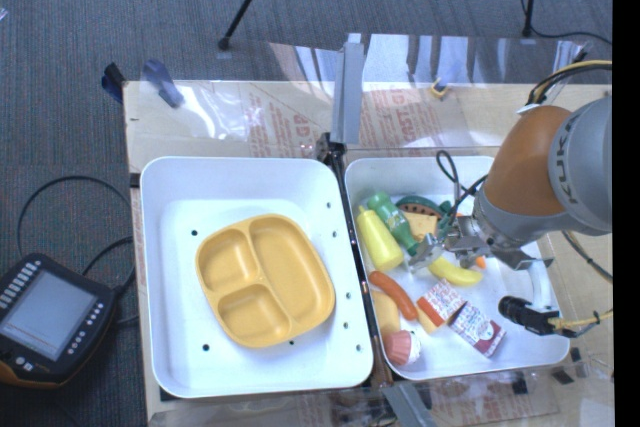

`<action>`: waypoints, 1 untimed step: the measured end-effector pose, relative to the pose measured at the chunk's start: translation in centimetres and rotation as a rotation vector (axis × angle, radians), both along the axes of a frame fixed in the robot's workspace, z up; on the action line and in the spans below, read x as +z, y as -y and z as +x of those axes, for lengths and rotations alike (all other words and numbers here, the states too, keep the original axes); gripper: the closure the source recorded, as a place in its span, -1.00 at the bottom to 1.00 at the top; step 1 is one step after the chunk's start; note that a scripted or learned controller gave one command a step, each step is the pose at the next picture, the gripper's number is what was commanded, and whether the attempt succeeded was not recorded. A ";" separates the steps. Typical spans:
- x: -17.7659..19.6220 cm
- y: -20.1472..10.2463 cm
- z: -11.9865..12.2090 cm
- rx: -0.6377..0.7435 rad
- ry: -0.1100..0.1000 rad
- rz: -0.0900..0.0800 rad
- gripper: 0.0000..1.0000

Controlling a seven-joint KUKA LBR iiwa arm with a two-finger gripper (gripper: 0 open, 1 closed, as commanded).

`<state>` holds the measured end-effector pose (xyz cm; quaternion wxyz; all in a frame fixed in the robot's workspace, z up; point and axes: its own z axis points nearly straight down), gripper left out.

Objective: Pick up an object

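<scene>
The claw (437,253) is hanging low in the right bin (545,347), over the toy food, just above the yellow banana (455,270); whether it is apart or together cannot be told from this slanted view. Nothing is visibly being held.

The banana looks like the nearest target, lying between the yellow cylinder (378,237) and the small red-and-white packets (462,313). To do this well, the claw should be coming straight down and straddling the banana's narrow width (its curve may make it roll aside).

Room is tight: the green bottle (392,218) and the sausage (393,293) are crowding that side, with the bin's dividing wall just beyond. The left bin (170,185), bearing a yellow divided plate (264,279), is offering open floor around the plate.
</scene>
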<state>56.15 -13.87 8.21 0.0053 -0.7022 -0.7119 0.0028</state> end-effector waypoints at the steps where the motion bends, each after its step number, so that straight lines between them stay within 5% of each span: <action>1: 0.7 0.2 -0.1 -0.009 -0.004 0.002 1.00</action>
